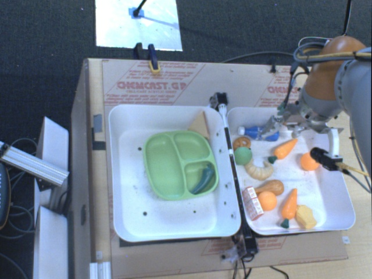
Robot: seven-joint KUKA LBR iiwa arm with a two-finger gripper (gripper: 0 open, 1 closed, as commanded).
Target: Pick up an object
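Gripper [278, 128] hovers just above the toy carrot [285, 149]; grip state unclear. Light, rigid, slippery plastic: grab mid-body.

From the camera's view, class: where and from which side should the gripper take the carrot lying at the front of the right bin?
Grip the carrot across its thick orange middle, coming from above; it lies flat, tapering toward its green tip.

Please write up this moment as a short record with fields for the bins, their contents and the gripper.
left bin: shallow white bin holding a green divided plastic plate
plate contents: dark green pepper in its lower right compartment
right bin: shallow white bin holding toy foods, including an orange carrot
gripper: two-finger gripper at the right bin's far edge
grasp: cannot tell
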